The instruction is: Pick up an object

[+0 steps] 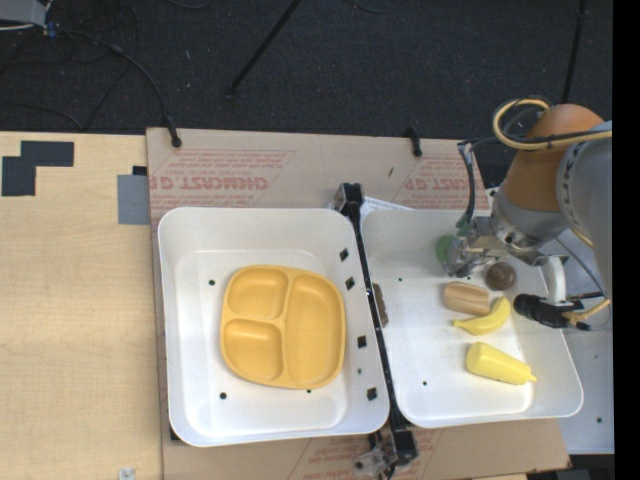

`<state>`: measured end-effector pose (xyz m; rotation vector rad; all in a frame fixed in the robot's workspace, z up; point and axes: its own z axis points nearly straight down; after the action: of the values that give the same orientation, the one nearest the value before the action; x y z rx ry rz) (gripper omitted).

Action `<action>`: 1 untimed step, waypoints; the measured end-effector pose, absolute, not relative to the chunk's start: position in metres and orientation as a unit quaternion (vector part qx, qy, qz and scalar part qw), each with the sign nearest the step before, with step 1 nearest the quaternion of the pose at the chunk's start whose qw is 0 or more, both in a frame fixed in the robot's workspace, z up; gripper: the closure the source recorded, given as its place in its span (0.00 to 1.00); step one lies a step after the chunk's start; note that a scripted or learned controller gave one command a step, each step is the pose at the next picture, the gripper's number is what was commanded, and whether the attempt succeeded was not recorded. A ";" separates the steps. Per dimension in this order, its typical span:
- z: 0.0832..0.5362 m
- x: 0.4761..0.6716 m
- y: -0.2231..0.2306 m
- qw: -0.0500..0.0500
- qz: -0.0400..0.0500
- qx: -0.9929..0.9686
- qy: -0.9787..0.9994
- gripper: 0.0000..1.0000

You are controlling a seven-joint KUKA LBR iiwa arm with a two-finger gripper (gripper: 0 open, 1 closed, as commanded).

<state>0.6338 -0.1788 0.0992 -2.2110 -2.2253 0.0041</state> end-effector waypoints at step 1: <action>0.150 0.626 -0.184 0.000 0.000 -0.707 -0.707 1.00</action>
<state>0.6255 -0.1844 0.1505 -2.2221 -2.2201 0.0006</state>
